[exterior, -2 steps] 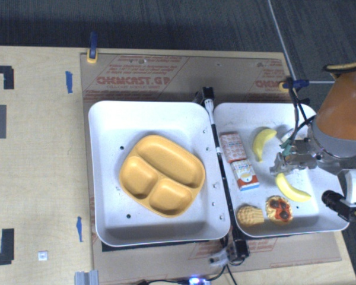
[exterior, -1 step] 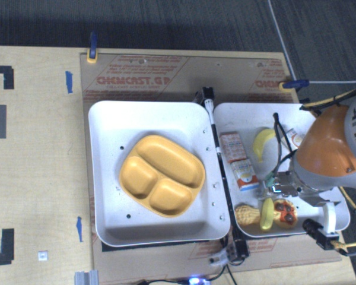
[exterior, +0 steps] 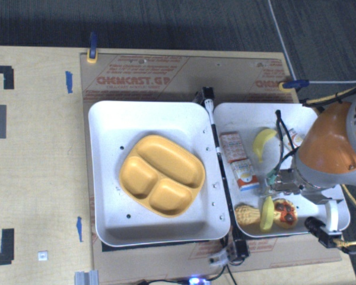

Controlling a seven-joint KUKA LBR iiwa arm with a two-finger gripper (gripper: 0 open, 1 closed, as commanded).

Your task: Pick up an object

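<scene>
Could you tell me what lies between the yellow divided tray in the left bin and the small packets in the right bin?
In the camera view, between the yellow divided tray and the packets lie bare white bin floor and the two bins' adjoining rims, with a dark seam.

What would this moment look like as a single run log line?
arm: over right white bin | tool: low among small items, grasp unclear | left white bin: yellow three-compartment plastic tray

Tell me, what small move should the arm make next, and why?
Probably a short drop straight down. The gripper hangs low in the right bin, just above the toy food by the near wall, so that pile looks like the closest thing to grab.
</scene>
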